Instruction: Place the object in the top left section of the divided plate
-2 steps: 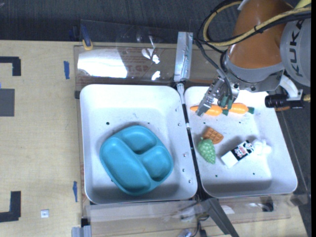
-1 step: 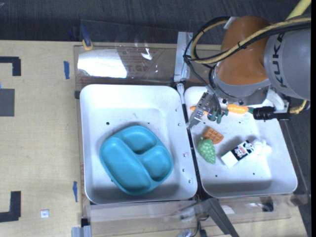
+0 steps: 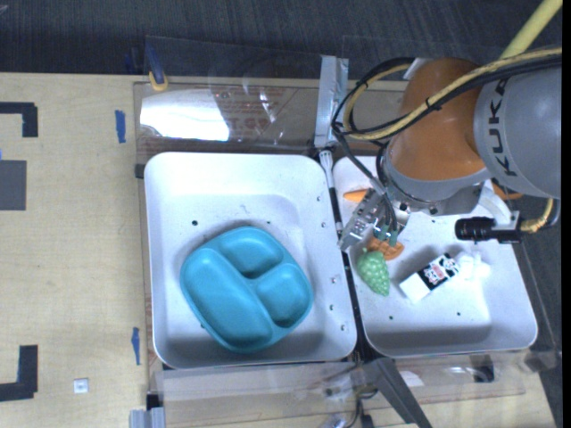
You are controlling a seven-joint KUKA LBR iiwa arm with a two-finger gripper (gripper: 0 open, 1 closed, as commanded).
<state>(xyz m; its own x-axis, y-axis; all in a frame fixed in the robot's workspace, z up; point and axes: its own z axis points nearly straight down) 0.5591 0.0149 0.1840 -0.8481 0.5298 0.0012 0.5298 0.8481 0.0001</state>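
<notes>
The arm [image 3: 446, 141] hangs over the right bin [image 3: 508, 328]; tool [image 3: 368, 226] state: cannot tell. Just below it lie green grapes [image 3: 376, 273]; the plate [image 3: 245, 285] sits to its left.

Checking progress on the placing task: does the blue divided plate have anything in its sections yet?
Empty. The blue divided plate in the left white bin shows bare blue in all three sections; the green bumpy toy lies in the right bin.

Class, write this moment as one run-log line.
gripper: low in right bin, above grapes | carton: right bin | plate: left bin, sections bare | placement: not done
</notes>
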